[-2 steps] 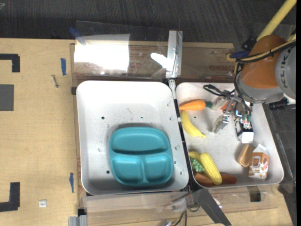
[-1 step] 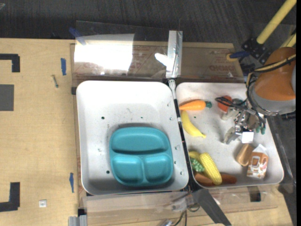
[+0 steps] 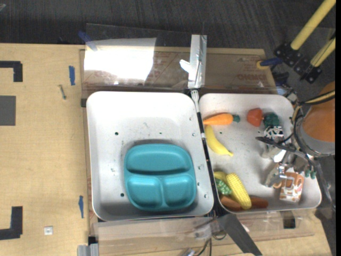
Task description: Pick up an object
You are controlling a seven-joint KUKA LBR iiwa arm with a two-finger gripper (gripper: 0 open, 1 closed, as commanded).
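My gripper (image 3: 278,167) hangs low over the right side of the right bin (image 3: 242,159), under the grey arm with its orange band (image 3: 321,126). A small orange and white carton (image 3: 292,189) lies just below and to the right of it, close to the gripper or touching it. A black and white item (image 3: 273,133) sits just above the gripper. Further left in the same bin are a carrot (image 3: 219,119), a banana (image 3: 216,142), a red fruit with a green piece beside it (image 3: 255,116), a corn cob (image 3: 238,190) and a brown sausage (image 3: 246,202).
The left bin (image 3: 106,143) holds a teal divided plate (image 3: 160,176). A raised wall separates the two bins (image 3: 203,143). Yellow poles with black clamps (image 3: 306,31) stand at the back right. Brown bench surface lies to the left.
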